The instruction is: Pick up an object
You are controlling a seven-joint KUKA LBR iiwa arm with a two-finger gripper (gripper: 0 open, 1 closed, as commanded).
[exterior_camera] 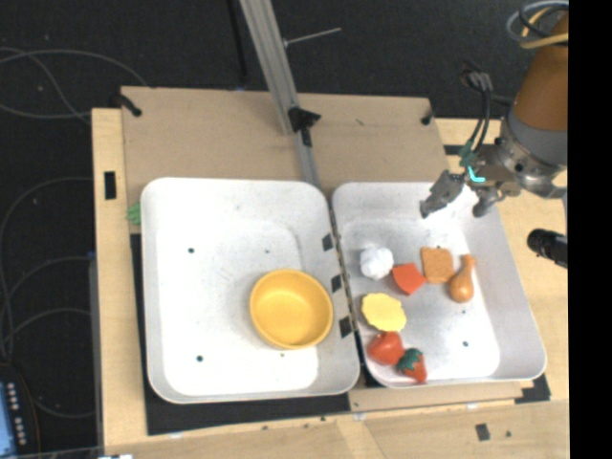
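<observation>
My gripper [460, 200] hangs over the back of the right bin [432, 208], fingers spread open with nothing between them. Below it, in the bin's middle and front, lie several small toys: a white lump [376, 261], a red-orange piece [407, 278], a tan block [438, 264], an orange pear shape [463, 281], a yellow piece [383, 311], a red tomato [385, 347] and a strawberry [412, 364]. The gripper is above and apart from all of them, nearest to the tan block.
A yellow bowl [290, 308] sits in the left bin [206, 247], near its right front. A grey metal pole [274, 60] slants down from the back to the gap between the bins. Cables lie on the dark floor at left.
</observation>
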